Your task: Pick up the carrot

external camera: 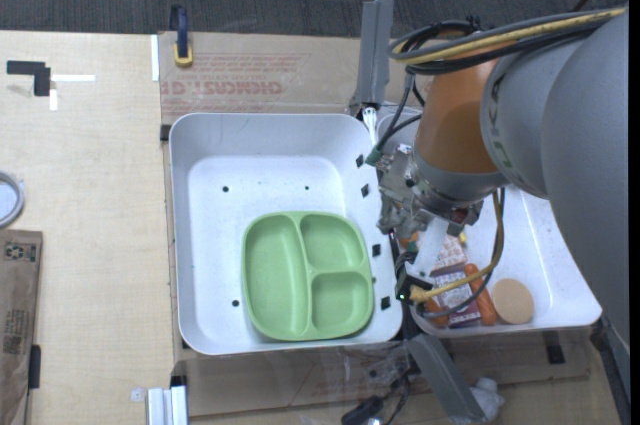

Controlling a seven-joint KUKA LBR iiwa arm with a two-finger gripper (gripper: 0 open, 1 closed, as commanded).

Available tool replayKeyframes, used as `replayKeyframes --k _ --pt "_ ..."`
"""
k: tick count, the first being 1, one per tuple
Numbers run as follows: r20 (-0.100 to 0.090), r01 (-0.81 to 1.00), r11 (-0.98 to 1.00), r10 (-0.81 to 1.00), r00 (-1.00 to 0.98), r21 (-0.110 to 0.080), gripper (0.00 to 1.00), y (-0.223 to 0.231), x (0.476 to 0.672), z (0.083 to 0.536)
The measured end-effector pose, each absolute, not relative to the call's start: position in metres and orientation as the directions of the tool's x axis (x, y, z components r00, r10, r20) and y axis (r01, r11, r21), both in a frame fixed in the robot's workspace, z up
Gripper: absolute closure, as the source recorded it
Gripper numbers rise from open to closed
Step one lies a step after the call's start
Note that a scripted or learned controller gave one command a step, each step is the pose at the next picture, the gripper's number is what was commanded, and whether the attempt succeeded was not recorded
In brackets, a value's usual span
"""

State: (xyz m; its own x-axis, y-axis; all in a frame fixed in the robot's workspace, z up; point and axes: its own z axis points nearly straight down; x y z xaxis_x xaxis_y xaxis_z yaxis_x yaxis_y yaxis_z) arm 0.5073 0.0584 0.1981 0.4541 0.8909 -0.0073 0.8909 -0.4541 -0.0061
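Grey arm (560,103) overhangs right bin (560,263); cardboard (240,73) lettering reads mirrored, illegible.

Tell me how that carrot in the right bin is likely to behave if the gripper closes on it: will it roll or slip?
The carrot looks like a smooth toy, so probably stiff, light and somewhat slippery. Its rounded body may roll, though the packets and tan disc crowding it could check that. It is partly hidden, so this is tentative.

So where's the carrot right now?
In the camera view, the carrot lies in the right bin, near its front edge, between a snack packet and a tan round disc.
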Motion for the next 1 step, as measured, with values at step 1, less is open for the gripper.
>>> replayKeyframes --k 1 --pt "-0.002 0.999 -0.034 0.999 0.034 -0.002 1.0 0.0421 0.5372 0.2037"
